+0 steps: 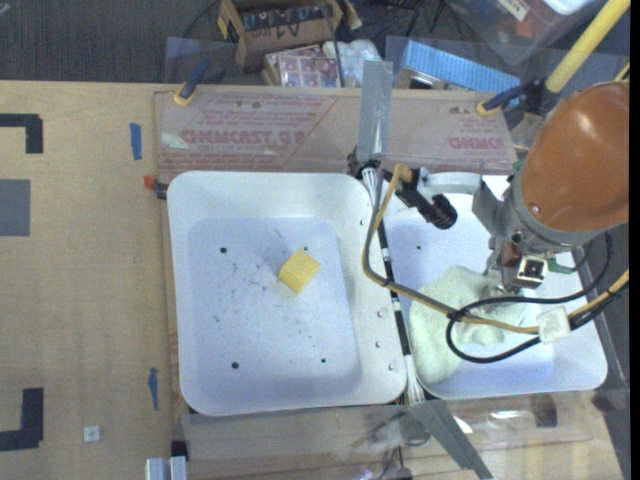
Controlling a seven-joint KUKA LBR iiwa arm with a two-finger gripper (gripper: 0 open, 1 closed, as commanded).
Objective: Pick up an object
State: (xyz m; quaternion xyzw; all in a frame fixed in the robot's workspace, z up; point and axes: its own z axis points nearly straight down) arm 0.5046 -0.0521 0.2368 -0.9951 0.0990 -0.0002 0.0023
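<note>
While the arm [575, 158] reaches in from the right, its orange band and grey wrist hang over the right bin [585, 368], and the gripper [518, 268] sits low over that bin's middle. Seen from above, the wrist hides its tip, so I cannot tell whether it is open or closed, or whether it holds anything. A pale, soft-looking lump [445, 318] lies in the right bin, just beside the gripper on its left. Black and yellow cables [470, 343] loop across the lump.

In the left bin [190, 218], a small yellow block [298, 271] lies alone near the middle of the floor, turned at an angle to the bin's walls and well apart from the gripper. Dark specks are scattered around it.

Behind both bins stands a cardboard wall [260, 133]. Faded red lettering on its left half seems to read "CHEMCAST GP", and similar lettering on its right half is partly hidden. Yellow clamps [185, 93] grip the wall's top edge. Short strips of blue tape [135, 140] are stuck to the wooden bench [80, 268], which also bears black corner marks [25, 133] at the far left. Beyond the wall sits a printed package [300, 66], its text too small to read.
</note>
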